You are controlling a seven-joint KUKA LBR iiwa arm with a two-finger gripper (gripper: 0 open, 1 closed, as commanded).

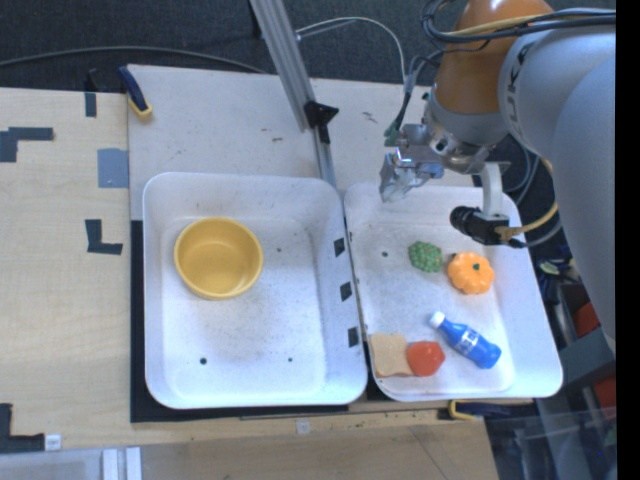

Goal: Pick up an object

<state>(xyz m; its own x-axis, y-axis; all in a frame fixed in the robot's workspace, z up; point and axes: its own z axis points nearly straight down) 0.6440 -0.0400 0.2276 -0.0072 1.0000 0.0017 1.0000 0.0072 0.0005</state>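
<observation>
My gripper [398,182] hangs over the far edge of the right bin [530,363], its fingers pointing down with nothing between them. Below it in that bin lie a green knobbly item [425,257], an orange pumpkin-shaped toy [470,273], a blue bottle with a white cap [466,341], a red item [425,358] and a tan block [388,354]. All sit well toward the near side from the gripper. A yellow bowl [218,257] stands in the left bin [250,368].
A slanted metal pole [290,58] crosses above the bench behind the bins. The arm's grey body and orange band [490,28] fill the upper right. A black cable loops by the right bin's right rim [480,223].
</observation>
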